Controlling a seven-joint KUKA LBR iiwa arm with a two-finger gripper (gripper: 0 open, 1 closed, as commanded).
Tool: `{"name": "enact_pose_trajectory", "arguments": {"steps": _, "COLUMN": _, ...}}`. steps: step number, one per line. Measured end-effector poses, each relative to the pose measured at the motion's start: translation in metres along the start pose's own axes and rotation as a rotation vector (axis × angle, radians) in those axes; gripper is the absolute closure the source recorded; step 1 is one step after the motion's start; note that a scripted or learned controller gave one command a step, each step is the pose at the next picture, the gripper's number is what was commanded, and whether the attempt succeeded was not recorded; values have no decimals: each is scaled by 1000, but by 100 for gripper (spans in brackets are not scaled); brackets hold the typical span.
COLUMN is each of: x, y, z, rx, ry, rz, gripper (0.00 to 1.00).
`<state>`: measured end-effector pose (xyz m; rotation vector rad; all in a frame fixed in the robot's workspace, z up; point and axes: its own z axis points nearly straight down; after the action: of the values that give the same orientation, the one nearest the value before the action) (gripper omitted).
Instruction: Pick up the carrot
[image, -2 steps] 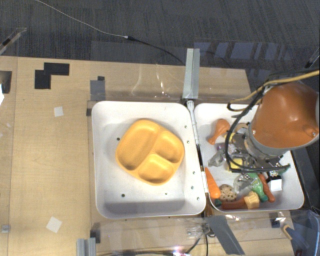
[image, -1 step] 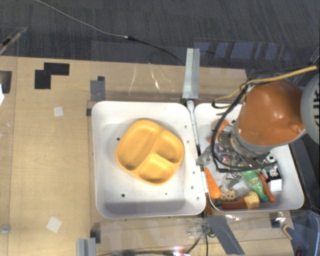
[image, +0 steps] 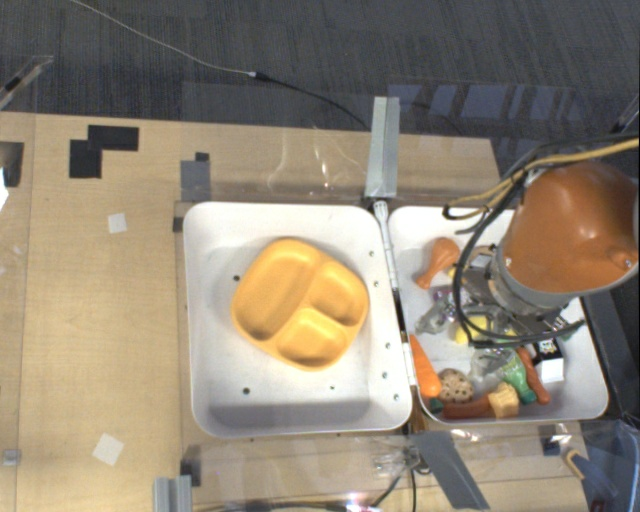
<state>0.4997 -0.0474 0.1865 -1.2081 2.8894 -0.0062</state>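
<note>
In the left bin we see a yellow divided plate lying in full view. The carrot lies in the right bin by its left wall, just above a cookie. Further right, the arm's orange band hides much of that bin, and we cannot tell how the gripper beneath it stands, or whether it holds anything.

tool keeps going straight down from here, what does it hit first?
Hard to be sure: the arm's orange band hides the tool's tip. It points down into the right bin, over the toy pile mid-bin. The carrot lies off to the side by the bin's left wall, so likely not first.
</note>
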Motion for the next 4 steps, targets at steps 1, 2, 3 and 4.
{"name": "enact_pose_trajectory", "arguments": {"steps": 1, "x": 1, "y": 8, "z": 1, "rx": -3, "ry": 1, "rz": 14, "gripper": 0}}
{"name": "enact_pose_trajectory", "arguments": {"steps": 2, "x": 27, "y": -31, "z": 97, "rx": 3, "ry": 0, "rz": -131, "gripper": 0}}
{"name": "enact_pose_trajectory", "arguments": {"steps": 3, "x": 25, "y": -33, "z": 97, "rx": 2, "ry": -2, "rz": -387, "gripper": 0}}
{"name": "enact_pose_trajectory", "arguments": {"steps": 4, "x": 20, "y": -37, "z": 83, "rx": 19, "ry": -12, "rz": -385, "gripper": 100}}
